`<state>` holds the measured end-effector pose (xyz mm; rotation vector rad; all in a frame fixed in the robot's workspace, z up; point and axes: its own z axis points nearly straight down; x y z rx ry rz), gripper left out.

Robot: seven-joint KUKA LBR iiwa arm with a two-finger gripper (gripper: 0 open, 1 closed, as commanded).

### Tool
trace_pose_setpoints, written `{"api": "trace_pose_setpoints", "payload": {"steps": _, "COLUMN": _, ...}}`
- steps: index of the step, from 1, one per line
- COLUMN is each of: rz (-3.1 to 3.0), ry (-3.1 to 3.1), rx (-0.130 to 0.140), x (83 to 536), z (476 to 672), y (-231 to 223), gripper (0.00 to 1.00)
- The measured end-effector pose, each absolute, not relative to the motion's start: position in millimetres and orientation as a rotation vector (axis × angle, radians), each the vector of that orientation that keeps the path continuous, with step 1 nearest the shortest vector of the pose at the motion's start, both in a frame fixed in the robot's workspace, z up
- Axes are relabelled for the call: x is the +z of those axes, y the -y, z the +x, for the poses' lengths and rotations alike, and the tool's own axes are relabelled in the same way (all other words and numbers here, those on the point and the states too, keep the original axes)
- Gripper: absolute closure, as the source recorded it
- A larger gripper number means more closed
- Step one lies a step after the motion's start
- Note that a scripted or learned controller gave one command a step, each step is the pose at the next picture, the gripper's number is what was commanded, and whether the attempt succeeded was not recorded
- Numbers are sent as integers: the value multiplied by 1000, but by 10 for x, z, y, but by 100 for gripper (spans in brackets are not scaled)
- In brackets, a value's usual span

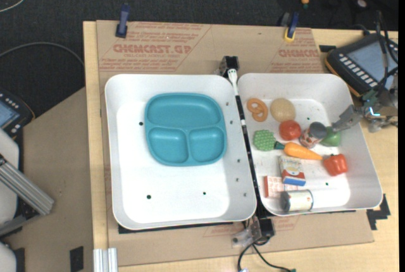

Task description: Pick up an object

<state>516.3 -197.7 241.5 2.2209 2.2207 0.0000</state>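
The grey pincer (pixel 323 132) reaches into the right white bin (pixel 364 166) from its right edge, its tip low among the toys, beside a red tomato (pixel 290 130) and a green round piece (pixel 331 137). An orange plastic carrot (pixel 302 152) lies just below. Whether it grips anything, I cannot tell.

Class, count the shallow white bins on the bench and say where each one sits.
2. The left bin holds a teal divided plate. The right bin, touching it along the middle, holds the toy food and small packages. None looks hidden.
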Motion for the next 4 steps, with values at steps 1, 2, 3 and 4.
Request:
{"api": "trace_pose_setpoints", "payload": {"steps": 1, "rz": 2218, "ry": -2229, "rx": -1, "x": 1503, "z": 5801, "y": 1792, "gripper": 0}}
{"api": "trace_pose_setpoints", "payload": {"steps": 2, "rz": 2215, "ry": -2229, "rx": 2, "x": 813, "z": 6224, "y": 1182, "gripper": 0}}
{"api": "trace_pose_setpoints", "payload": {"steps": 3, "rz": 2219, "ry": -2222, "rx": 1, "x": 957, "z": 6213, "y": 1221, "gripper": 100}}
{"api": "trace_pose_setpoints", "payload": {"steps": 4, "rz": 2216, "ry": -2231, "rx": 6, "x": 1901, "z": 5420, "y": 422, "gripper": 100}}
